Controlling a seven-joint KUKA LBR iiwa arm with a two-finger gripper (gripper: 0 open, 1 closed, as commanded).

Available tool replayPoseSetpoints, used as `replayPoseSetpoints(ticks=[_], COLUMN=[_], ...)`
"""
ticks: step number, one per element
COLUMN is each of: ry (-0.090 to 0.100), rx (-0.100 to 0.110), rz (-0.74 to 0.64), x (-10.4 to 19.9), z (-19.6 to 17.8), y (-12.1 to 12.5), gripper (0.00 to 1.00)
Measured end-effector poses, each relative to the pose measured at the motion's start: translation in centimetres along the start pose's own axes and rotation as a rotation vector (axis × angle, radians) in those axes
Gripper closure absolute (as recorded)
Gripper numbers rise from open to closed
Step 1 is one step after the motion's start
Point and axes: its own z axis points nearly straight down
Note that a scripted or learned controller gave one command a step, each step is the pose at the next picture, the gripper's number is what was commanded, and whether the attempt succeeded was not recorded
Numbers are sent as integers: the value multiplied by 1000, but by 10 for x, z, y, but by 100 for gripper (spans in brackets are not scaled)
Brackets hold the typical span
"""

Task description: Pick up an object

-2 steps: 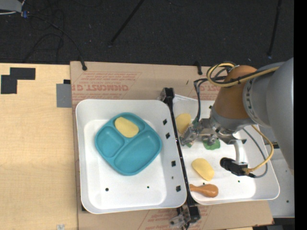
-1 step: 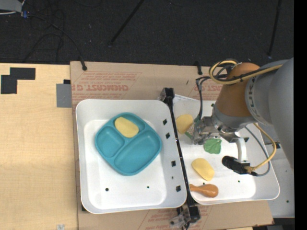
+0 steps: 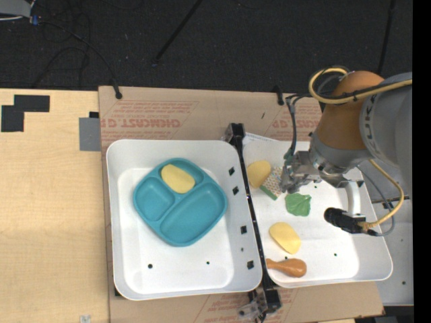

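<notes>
Gripper (image 3: 291,179) hangs right of centre, over the right bin (image 3: 377,264) beside a green object (image 3: 298,204); its grip state cannot be told.

right bin (image 3: 377,264): crowded left half | free: bare floor right of drumstick (image 3: 288,267)

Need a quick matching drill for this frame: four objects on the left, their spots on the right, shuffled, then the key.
Column one:
1. teal divided plate
2. green object
3. brown drumstick-shaped piece
4. yellow piece on the plate

Column two:
A. near edge of the right bin
B. upper compartment of the plate
C. bottom of the left bin
D. right bin, just below the gripper

Pairs: 1-C, 2-D, 3-A, 4-B
</notes>
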Motion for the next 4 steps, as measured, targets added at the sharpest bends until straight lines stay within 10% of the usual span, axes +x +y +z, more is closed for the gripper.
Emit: replayPoseSetpoints(ticks=[2, 4], ry=[0, 2], rx=[-2, 7], rz=[-7, -10], x=[4, 105], z=[-99, -92], y=[6, -34], gripper=[100, 100])
